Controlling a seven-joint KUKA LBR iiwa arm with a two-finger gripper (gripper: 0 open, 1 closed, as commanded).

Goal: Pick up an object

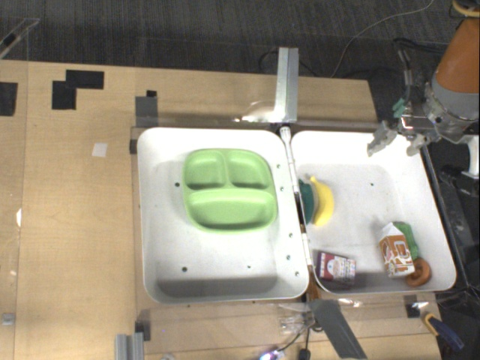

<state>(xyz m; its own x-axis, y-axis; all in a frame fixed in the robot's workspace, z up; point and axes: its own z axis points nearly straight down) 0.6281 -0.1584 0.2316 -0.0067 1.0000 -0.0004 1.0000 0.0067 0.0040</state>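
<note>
The right bin (pixel 360 167) holds a yellow banana (pixel 322 201) by its left wall, with a dark green item (pixel 305 195) tucked beside it. A small dark red box (pixel 335 266) lies at the bin's front. At the front right, an orange and white carton (pixel 395 252) lies with a green piece (pixel 406 233) behind it and a brown ring (pixel 419 273) in front. My gripper (pixel 395 141) hovers over the bin's back right corner, open, its two fingers (pixel 379 138) spread with nothing between them, well apart from every object.
The left bin (pixel 161 223) carries a green divided plate (pixel 229 188). A metal post (pixel 287 85) stands behind the wall between the bins. The middle of the right bin floor is bare white. Cables run over the dark floor at the back right.
</note>
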